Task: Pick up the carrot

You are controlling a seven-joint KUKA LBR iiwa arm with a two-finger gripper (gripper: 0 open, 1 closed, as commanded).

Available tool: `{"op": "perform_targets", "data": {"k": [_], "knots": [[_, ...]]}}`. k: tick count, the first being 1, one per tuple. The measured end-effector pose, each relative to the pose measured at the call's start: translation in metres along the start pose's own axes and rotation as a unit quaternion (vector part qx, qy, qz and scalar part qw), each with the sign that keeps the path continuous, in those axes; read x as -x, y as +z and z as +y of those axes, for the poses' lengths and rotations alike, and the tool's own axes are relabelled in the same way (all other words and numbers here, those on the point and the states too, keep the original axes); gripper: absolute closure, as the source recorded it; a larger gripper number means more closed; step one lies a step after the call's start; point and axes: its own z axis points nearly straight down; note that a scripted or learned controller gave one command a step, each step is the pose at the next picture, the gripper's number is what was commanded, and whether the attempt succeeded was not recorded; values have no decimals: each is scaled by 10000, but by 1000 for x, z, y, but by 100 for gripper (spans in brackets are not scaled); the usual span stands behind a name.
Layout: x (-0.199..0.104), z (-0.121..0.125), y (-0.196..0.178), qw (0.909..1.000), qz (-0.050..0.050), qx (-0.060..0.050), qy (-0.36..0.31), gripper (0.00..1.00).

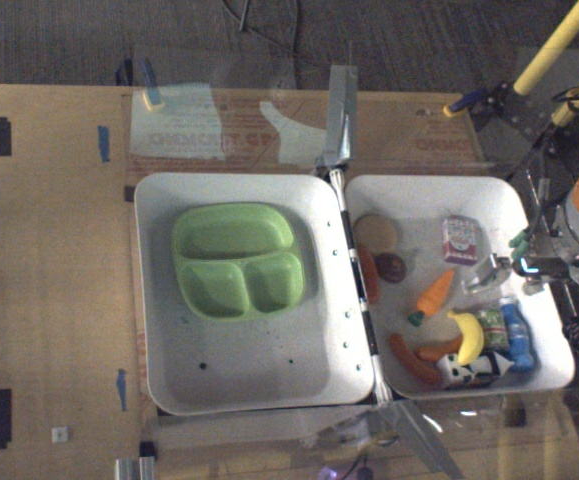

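The carrot lies loose on the floor of the right bin, orange body slanting up toward the fingers, green top pointing down and away from them. It sits just beside the fingers, on the side away from the arm, and nothing touches it. The fingers hang low at the bin's arm-side edge, a shiny metal shape; whether they are spread or closed cannot be told, and no object is seen between them.

Judged from this, the task is at its start: the carrot is not gripped and not lifted. What is left is the whole pick: bring the fingers over the carrot's middle, come down, close on it and raise it clear.

Other things crowd the same bin. A banana lies past the carrot's green end, with a sausage and a blue bottle nearby. A pink packet rests above the carrot, and a dark plum and a tan disc lie farther from the fingers. The left bin holds a green tray, well apart from the fingers, on the bench.
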Motion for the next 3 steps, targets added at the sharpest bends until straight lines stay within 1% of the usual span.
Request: {"op": "perform_targets", "data": {"k": [1,2,3], "knots": [[-52,13,142,9982,-8,44,-601,0],[-51,13,131,9983,-11,59,-582,100],[-34,-6,56,9865,-7,15,-1636,100]]}}
